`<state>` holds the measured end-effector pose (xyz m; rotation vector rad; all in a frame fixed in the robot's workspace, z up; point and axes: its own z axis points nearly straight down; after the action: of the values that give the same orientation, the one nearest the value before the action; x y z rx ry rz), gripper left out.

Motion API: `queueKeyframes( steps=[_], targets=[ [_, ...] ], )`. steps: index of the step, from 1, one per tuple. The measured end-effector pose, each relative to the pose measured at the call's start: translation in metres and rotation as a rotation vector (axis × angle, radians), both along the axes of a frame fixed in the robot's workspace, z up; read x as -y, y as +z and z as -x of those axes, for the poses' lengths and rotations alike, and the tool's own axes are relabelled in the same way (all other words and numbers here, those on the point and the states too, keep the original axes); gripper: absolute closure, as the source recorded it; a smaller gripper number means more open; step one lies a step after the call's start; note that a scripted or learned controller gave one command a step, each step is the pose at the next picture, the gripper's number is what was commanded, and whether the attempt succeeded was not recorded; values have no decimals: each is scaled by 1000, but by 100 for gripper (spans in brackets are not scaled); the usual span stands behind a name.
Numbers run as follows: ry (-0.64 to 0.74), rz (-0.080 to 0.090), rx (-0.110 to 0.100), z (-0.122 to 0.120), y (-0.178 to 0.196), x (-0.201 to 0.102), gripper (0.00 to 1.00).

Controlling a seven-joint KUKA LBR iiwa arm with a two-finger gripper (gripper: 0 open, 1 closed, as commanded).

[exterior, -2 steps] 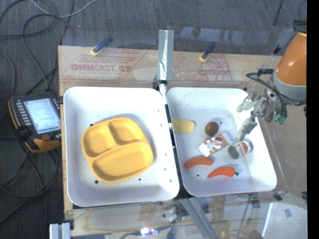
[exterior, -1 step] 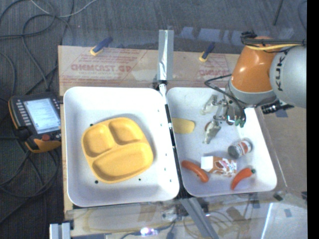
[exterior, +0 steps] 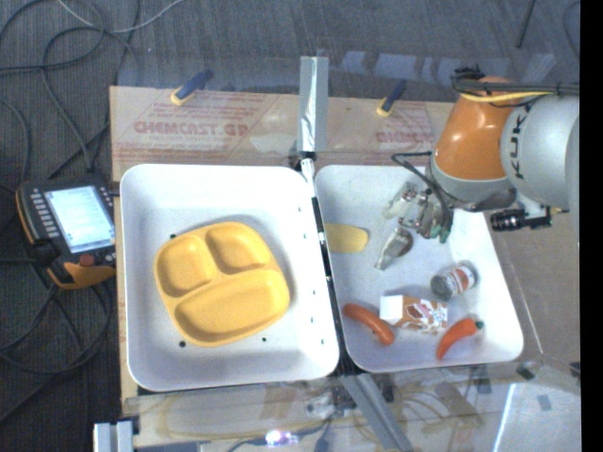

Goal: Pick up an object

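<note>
In the right bin (exterior: 499, 252) lie a pale yellow piece (exterior: 347, 239) by the left wall, a small grey can with a red label (exterior: 454, 280), a white and brown packet (exterior: 415, 311), a red sausage (exterior: 367, 323) and an orange carrot-like toy (exterior: 459, 337). My gripper (exterior: 396, 227) hangs over the middle of this bin, between the yellow piece and the can. Its fingers (exterior: 392, 250) point down and left, open, and nothing sits between them. The grey arm with its orange band (exterior: 476, 139) comes in from the upper right.
The left bin (exterior: 141, 215) holds a yellow divided plate (exterior: 222, 281). A metal divider post (exterior: 309, 111) stands between the bins at the back. A handheld control pendant (exterior: 68, 222) lies on the floor to the left of the bench.
</note>
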<state>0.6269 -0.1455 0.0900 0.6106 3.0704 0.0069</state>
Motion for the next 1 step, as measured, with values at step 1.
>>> queueKeyframes(
  steps=[1],
  targets=[
    [-368,-5,-15,-29,0,32,0]
  ],
)
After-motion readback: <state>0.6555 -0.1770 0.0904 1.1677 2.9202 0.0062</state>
